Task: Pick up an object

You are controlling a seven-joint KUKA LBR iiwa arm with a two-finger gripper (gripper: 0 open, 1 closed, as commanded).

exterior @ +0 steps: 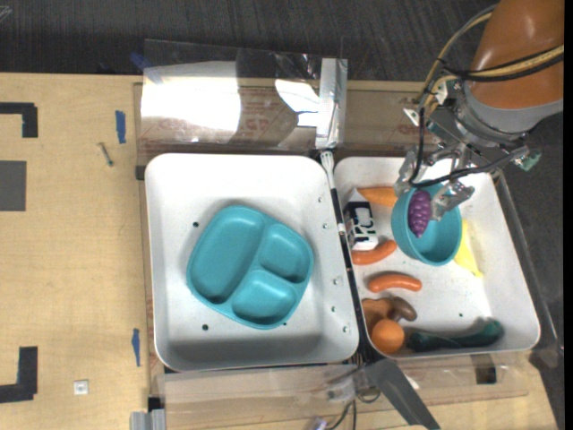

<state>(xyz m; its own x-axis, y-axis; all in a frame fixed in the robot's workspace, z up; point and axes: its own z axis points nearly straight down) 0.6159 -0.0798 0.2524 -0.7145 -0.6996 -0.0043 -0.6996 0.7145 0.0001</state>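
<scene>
1. The arm is reaching in from the right, its end effector hanging over the right bin.
2. The end effector is sitting at the rim of a teal bowl holding a purple grape cluster; whether it is spread or pinching, I cannot tell.
3. Two orange sausages, a brown-and-orange piece and a dark green vegetable are lying nearby.
4. A teal divided plate is resting in the left bin on the bench.
</scene>
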